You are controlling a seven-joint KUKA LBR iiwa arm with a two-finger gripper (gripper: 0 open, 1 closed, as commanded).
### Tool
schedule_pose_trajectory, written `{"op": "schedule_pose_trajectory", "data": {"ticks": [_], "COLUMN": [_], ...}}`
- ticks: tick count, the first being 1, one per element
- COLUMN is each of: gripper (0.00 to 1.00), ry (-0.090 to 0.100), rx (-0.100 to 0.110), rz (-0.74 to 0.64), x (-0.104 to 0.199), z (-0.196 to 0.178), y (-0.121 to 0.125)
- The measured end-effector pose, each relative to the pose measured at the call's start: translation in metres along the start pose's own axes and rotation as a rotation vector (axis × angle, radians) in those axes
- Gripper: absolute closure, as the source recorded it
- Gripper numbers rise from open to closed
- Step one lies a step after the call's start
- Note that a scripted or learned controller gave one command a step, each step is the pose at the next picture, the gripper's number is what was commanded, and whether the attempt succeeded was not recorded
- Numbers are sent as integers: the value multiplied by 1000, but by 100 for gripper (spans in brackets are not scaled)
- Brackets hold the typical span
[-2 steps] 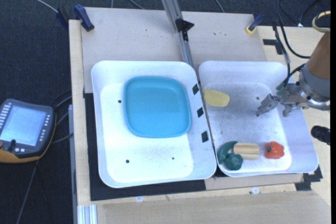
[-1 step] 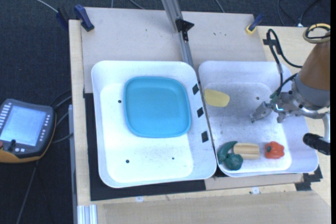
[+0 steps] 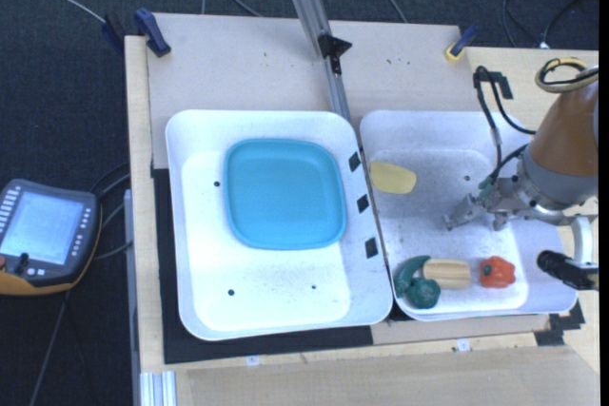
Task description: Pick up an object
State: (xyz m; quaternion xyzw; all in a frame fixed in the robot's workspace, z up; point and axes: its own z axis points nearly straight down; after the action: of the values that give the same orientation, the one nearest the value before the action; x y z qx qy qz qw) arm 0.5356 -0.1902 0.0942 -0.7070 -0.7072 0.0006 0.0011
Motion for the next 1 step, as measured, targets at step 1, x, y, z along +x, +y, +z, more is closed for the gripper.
{"op": "schedule_pose_trajectory", "data": {"ticks": [1], "gripper": [100], "ry": [-1], "rx": [-4], "rz": [0], "x": [0], "z": [-12], "y": [1]}}
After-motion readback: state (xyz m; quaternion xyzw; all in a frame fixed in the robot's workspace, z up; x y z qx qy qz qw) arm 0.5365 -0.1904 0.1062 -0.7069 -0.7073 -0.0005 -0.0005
